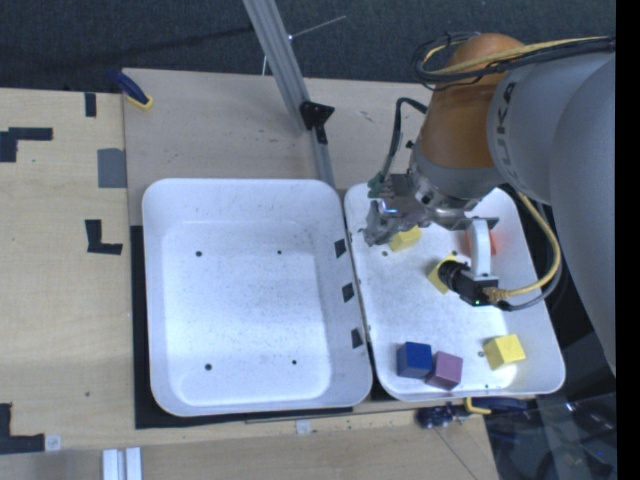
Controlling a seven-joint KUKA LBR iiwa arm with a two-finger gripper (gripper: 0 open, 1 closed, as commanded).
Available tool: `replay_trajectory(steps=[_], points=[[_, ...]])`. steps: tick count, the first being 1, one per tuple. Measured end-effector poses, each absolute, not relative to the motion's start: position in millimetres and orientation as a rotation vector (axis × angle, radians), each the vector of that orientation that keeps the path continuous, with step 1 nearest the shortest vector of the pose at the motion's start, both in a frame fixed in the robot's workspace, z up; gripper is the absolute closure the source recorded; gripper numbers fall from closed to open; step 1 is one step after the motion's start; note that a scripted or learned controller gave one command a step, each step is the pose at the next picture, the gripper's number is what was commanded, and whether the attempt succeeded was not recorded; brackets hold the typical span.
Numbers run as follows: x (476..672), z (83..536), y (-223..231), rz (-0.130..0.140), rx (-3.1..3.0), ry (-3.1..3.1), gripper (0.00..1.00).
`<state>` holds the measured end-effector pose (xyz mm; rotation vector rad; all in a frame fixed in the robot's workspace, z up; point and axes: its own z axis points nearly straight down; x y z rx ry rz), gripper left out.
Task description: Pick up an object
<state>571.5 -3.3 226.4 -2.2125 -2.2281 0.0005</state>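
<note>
Sitting near the back left of the right bin [540, 373], a small yellow block [405, 237] looks like the object this pick is aimed at, since the gripper [383, 220] hangs just beside it. The block shows at the right of the dark finger assembly and partly under it, touching it or close to that; it is not plainly between the fingers, so no hold can be claimed. Whether the jaws are spread or closed cannot be told from this slanted view, because the wrist and the orange band of the arm [470, 118] cover most of the mechanism.

To do this step well, I judge the tool should be centred over the block before closing, as the block lies near the bin's left wall and a finger could catch the rim or push the block aside.

Farther out in the same bin lie a blue cube [413, 358] touching a purple cube [446, 369] near the front edge, and a second yellow cube [505, 350] to their right, all well apart from the tool. The left bin [160, 203] stands alongside, with a metal pole [283, 53] rising behind both.
</note>
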Motion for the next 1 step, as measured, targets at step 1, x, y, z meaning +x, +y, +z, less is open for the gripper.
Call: replay_trajectory(steps=[1], points=[[599.6, 219.5, 35.0, 0.0, -2.215, -2.226, 1.0]])
